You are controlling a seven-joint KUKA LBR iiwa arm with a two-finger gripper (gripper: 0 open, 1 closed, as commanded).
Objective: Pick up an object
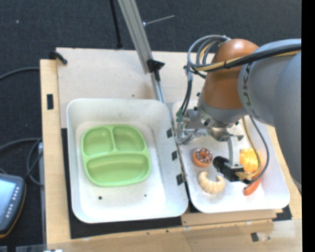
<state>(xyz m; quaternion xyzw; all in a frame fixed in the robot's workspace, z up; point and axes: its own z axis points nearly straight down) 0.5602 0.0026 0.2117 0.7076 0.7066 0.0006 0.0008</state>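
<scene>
The right bin (275, 193) sits against the right edge of the tabletop (94, 72) and holds four loose objects. A round doughnut (202, 156) with a pale topping lies in the middle of that bin's left half. A beige croissant (212, 183) lies just beside it, toward the tabletop's front edge. A yellow object (249, 159) lies nearer the right edge, well apart from the doughnut; its shape is too blurred to name. An orange stick-shaped piece (253, 186) lies next to it, angled toward the front right corner. The gripper (185, 130) hangs over the right bin's rear left corner, near the seam between the two bins and apart from all four objects. Whether it is open or closed cannot be told, and nothing is seen in it. The grey arm (275, 83) enters from the right edge. The left bin (163, 193) holds a green divided tray (115, 155), lying flat. A metal pole (139, 33) rises from the rear edge.
</scene>
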